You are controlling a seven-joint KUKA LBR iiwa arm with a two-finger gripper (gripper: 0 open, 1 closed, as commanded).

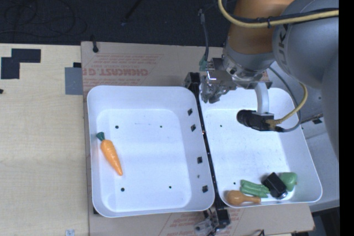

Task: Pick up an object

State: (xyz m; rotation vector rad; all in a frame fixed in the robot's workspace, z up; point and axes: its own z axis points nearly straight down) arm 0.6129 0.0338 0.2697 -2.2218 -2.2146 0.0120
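An orange toy carrot (111,157) with a green top lies near the left wall of the left bin (141,101). In the right bin (307,163), at its near edge, a green pod (254,188), a small black block (275,185), a green piece (288,178) and a tan gourd-shaped toy (241,198) are clustered together. My gripper (212,89) hangs over the far left corner of the right bin, close to the divider, well away from all these objects. Nothing shows in it.
A black part on a yellow cable (256,119) hangs from the arm over the middle of the right bin. Both bins rest on a cardboard sheet (144,66) on the wooden bench. The arm's body covers the right bin's far right side.
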